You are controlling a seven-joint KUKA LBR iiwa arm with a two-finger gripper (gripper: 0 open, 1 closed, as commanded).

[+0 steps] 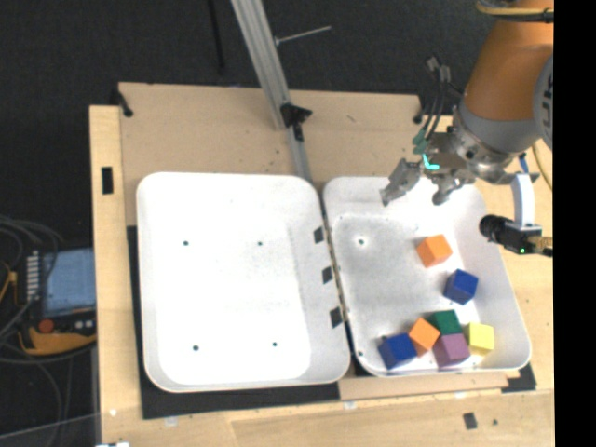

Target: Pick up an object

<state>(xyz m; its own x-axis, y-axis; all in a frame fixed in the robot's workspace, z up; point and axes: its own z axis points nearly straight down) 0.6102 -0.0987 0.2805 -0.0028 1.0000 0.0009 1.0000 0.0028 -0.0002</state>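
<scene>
While your pincer (421,186) hangs spread and gripping nothing over the far end of the right bin (372,192), the nearest object, an orange cube (433,250), lies just toward the near side of it. Being a cube, it offers you no long axis. The other blocks sit clustered at the bin's near corner. You'll find no readable label anywhere.

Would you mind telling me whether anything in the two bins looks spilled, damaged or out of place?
Nothing stands out. The blocks all lie inside the right bin, most bunched at its near edge, and the gripper hangs open above its far end.
</scene>
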